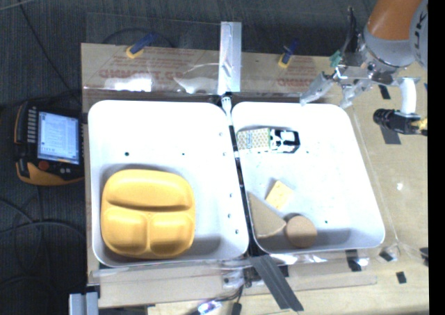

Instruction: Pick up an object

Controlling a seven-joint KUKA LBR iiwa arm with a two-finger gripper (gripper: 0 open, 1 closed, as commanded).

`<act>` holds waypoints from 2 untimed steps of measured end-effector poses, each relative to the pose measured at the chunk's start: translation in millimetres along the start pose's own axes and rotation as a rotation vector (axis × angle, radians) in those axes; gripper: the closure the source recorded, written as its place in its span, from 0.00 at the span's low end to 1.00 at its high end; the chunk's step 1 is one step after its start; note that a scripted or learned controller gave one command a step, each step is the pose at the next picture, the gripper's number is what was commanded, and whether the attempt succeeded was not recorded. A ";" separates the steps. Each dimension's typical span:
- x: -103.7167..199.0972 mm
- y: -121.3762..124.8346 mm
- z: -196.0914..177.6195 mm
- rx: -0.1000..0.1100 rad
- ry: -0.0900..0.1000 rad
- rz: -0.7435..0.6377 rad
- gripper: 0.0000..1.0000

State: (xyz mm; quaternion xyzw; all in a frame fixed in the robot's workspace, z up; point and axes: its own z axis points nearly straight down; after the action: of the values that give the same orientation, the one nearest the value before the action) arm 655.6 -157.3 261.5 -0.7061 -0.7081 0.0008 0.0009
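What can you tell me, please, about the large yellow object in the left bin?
The yellow object is a big, smooth, rounded block, plastic or foam by its look, with grooves dividing its top into one wide upper lobe and two lower ones. It lies flat on the floor of the left bin, in the corner nearest the camera, close against the walls there. Nothing else touches it.

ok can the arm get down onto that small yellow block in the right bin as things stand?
Probably yes. The yellow block lies flat on the right bin floor, open from above, apart from the brown wedge and the round tan piece below it. The gripper sits beyond the bin's far right corner.
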 end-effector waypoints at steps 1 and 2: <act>-12.4 -43.9 142.4 0.001 0.000 -0.086 0.00; -66.3 -63.3 69.7 -0.001 -0.003 0.141 0.00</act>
State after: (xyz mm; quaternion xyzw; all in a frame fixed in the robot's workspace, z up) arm 592.3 -223.8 192.0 -0.7542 -0.6566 0.0015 -0.0005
